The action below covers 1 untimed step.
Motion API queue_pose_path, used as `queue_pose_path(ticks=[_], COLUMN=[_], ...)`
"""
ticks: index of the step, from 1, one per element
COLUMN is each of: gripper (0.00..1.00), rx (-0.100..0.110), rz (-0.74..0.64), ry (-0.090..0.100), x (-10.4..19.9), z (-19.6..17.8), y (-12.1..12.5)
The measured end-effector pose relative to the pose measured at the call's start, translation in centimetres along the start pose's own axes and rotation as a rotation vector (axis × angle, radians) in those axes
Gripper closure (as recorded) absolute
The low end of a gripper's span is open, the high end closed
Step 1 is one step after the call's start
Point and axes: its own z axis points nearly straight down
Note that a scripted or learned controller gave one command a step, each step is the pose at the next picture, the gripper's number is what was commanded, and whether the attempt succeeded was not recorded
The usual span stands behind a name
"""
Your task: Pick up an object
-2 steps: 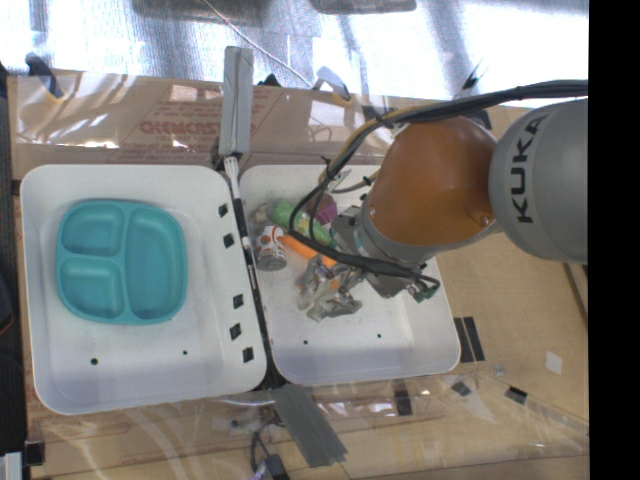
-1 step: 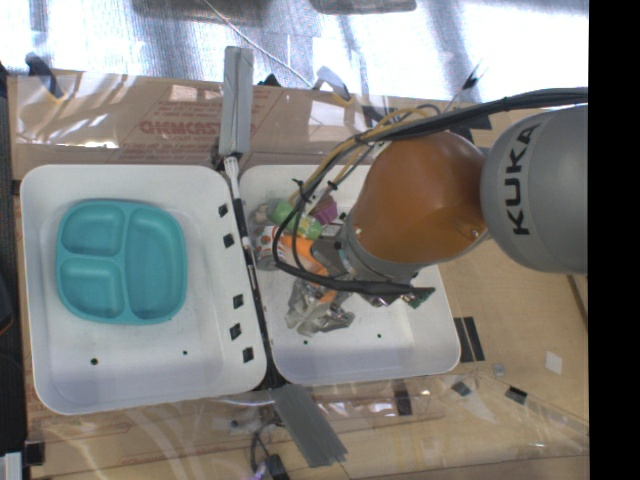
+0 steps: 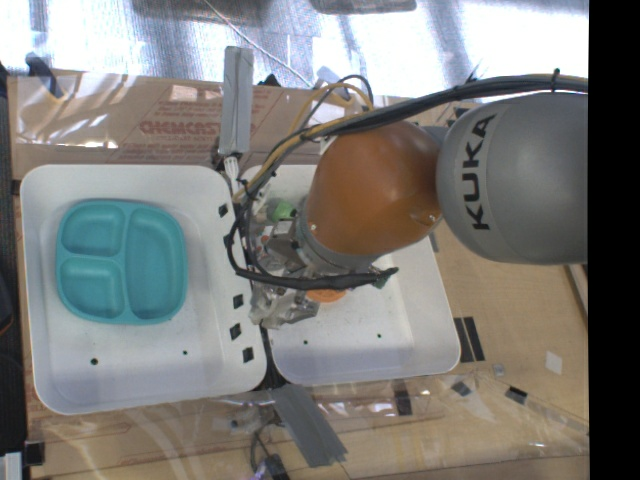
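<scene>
My gripper (image 3: 277, 306) is low in the right bin (image 3: 400, 338), near its left wall, under the orange wrist band and a tangle of cables. An orange object (image 3: 325, 294) peeks out just right of the gripper, mostly hidden by the wrist. A small green object (image 3: 283, 210) lies further back in the same bin, partly covered by cables. I cannot make out whether anything sits between the fingers.
A teal divided plate (image 3: 120, 260) rests in the left bin (image 3: 60, 368). The arm's grey body covers the back right of the right bin. A grey bar (image 3: 237, 98) stands up behind the bins' shared wall. Cardboard lies along the back.
</scene>
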Motion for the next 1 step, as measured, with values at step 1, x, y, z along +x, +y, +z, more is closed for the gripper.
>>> queue_pose_path(ticks=[1], gripper=[1.00], rx=[0.002], rz=[-0.097], ry=[0.001], x=[2.78], z=[-4.33], y=[-5.60])
